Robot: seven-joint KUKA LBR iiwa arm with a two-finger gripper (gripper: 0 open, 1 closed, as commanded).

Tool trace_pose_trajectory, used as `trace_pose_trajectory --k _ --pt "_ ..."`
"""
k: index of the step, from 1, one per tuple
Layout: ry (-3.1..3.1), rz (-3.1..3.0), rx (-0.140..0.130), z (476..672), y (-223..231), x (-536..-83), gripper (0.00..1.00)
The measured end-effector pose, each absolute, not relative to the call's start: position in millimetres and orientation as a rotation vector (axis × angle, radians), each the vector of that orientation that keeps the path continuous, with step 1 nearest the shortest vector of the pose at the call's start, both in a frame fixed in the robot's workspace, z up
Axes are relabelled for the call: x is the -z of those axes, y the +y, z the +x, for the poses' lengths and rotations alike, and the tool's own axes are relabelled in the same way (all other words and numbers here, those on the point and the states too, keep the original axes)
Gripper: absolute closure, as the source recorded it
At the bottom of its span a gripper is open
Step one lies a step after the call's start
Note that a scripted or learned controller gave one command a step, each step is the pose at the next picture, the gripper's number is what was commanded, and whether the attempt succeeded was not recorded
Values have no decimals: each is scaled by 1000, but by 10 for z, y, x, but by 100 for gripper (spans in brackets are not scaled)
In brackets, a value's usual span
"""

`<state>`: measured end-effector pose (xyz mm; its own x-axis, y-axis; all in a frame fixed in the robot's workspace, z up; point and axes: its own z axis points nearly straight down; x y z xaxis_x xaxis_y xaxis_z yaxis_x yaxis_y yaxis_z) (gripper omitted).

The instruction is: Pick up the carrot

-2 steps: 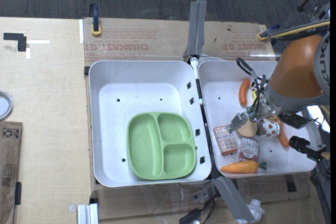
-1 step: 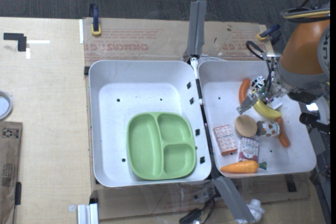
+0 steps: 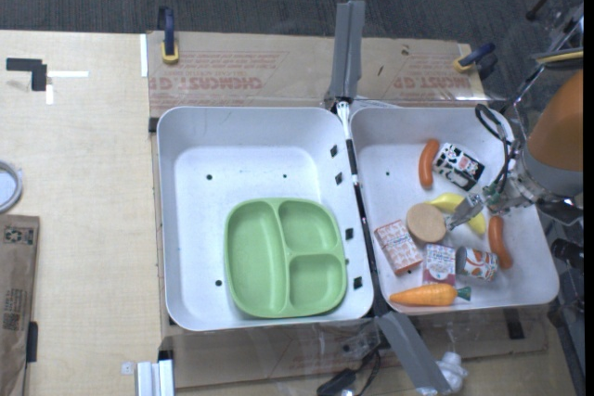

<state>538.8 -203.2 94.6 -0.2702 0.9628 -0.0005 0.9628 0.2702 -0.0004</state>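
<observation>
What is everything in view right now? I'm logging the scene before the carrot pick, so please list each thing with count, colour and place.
carrot: 1, orange, right bin's near edge
sausages: 2, orange-red, right bin, far middle and right side
round bun: 1, tan, right bin centre
yellow item: 1, yellow, behind the bun
cartons: 4, red-white and black-white, right bin
divided plate: 1, green, left bin
bins: 2, white, side by side
clamps: 2, yellow-blue, far cardboard edge
tape roll: 1, left edge
gripper: 1, grey, over right bin's centre

A green divided plate lies in the left bin; toy foods crowd the right bin.
</observation>
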Motion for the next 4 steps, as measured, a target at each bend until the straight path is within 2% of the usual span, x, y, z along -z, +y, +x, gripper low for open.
trace_pose_trajectory --k 1,2,3,4 --pt "2357 2076 1 5615 -1813 -915 0" --pt "2356 2077 1 5615 -1813 -915 0" --pt "2380 2053 2 5442 -1101 -914 0" --pt "2617 1733 1 5402 -2218 -1554 0"
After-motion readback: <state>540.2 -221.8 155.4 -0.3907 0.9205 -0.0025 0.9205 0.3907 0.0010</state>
